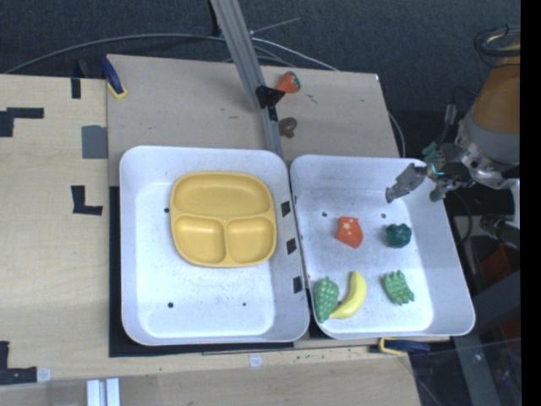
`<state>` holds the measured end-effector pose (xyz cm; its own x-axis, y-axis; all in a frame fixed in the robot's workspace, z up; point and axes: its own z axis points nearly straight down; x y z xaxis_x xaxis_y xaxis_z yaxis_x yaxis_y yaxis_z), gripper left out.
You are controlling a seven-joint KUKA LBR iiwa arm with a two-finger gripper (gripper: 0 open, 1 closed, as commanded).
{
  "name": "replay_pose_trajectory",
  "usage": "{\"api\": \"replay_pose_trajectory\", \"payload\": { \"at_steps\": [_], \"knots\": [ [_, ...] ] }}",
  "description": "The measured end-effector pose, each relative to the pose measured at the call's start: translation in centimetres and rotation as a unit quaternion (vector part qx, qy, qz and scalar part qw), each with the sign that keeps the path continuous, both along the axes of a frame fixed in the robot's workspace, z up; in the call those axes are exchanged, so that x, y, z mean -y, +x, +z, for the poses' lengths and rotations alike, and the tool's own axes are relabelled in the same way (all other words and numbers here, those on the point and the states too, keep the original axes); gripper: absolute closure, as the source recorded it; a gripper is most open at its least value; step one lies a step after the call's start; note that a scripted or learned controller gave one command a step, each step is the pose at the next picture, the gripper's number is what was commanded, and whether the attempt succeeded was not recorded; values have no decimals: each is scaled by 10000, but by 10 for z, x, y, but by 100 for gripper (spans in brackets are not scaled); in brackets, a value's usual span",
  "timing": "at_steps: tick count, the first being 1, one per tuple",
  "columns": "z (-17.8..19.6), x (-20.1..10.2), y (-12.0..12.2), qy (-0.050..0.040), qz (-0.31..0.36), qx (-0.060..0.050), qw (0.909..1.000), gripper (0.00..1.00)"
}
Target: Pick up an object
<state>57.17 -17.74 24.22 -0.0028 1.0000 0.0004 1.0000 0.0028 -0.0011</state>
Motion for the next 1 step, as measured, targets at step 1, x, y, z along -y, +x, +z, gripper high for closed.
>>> {"api": "replay_pose_trajectory", "payload": {
  "at_steps": [1],
  "knots": [
    [0,0,0,1,0,0,10000,0]
  ]
}}
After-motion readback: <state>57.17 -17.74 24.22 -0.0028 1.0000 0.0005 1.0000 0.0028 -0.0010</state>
